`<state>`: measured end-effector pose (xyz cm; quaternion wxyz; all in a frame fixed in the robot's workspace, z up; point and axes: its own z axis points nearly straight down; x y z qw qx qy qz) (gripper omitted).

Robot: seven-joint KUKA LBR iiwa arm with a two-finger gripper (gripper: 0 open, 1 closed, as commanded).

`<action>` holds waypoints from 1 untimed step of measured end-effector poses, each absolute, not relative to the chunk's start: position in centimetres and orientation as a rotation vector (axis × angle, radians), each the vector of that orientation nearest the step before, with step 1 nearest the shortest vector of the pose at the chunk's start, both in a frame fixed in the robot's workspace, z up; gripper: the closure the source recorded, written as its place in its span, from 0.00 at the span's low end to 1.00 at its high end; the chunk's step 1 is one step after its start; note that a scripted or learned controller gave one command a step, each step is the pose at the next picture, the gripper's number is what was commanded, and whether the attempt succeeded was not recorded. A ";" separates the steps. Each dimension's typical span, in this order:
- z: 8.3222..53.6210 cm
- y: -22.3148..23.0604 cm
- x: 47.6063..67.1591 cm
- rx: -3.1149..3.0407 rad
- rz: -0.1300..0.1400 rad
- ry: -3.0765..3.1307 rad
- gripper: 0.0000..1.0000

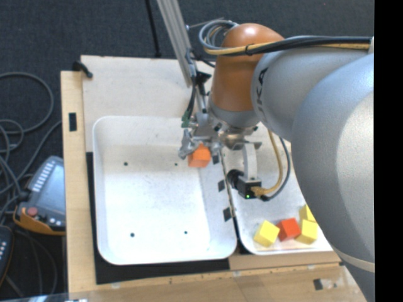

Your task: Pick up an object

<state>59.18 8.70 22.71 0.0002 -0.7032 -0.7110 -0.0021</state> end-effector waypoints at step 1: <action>20.6 0.9 63.1 -2.230 0.006 -2.217 1.00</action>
